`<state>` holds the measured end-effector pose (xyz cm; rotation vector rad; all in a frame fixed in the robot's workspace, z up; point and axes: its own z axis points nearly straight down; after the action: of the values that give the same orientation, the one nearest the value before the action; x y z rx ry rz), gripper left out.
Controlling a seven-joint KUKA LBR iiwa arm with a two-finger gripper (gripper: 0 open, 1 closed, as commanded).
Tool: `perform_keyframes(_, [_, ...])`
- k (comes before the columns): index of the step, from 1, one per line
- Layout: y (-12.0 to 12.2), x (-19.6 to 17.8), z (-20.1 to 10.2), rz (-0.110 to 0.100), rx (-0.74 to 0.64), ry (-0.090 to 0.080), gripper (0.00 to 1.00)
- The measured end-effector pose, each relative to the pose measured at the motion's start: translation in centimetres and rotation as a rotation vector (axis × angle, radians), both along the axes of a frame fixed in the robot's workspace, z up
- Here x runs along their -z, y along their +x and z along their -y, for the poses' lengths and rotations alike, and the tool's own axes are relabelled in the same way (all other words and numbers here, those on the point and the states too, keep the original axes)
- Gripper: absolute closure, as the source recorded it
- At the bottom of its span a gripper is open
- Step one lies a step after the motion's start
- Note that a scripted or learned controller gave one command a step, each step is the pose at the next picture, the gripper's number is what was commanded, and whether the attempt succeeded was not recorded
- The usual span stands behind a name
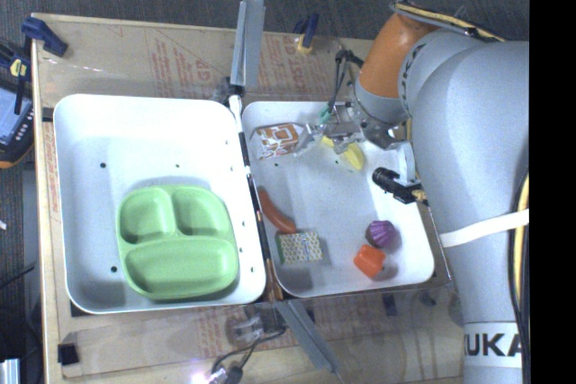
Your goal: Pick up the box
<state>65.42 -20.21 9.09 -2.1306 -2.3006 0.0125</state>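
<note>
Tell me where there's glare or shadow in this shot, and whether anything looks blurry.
Camera view: a bright glare spot sits on the bench's front edge; soft shadow lies along the left bin's near wall beside the green tray; the box and the tool look slightly soft.

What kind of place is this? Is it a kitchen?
Probably a robot lab, not a kitchen: a big arm reaches over two bins of toy food on a wooden bench with clamps.
</note>
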Motion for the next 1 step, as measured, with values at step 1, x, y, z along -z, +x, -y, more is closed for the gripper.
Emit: perform_keyframes(1, [-1.42,-0.38,-8.36,0.013,-0.194,-0.006,0.00])
